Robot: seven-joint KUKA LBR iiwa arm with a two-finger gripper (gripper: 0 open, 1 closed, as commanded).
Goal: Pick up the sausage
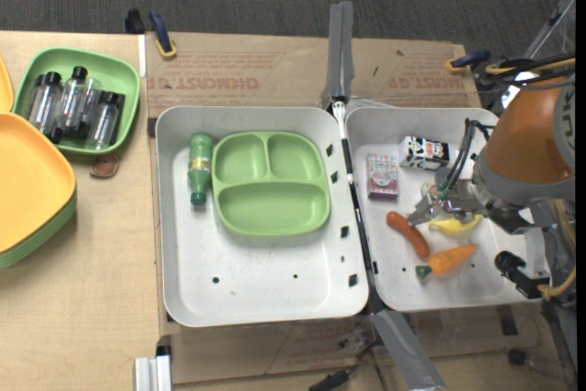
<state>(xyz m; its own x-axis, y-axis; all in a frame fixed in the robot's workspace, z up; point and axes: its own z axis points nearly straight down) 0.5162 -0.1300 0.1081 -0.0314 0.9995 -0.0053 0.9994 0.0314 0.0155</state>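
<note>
The sausage [408, 233] is a short reddish-orange link lying at a slant in the right bin [394, 288], left of its middle. My gripper [430, 206] is down in that bin, just up and to the right of the sausage's upper end and close to it. It sits over the left end of a yellow banana [456, 223]. Nothing is visibly held. The arm's orange band [529, 142] fills the bin's right side.
An orange carrot [447, 260] lies just below the sausage and banana. A pink card box [382, 176] and a black-and-white carton [425, 151] sit further back. The left bin [183, 288] holds a green divided plate [271, 182] and a green bottle [199, 168].
</note>
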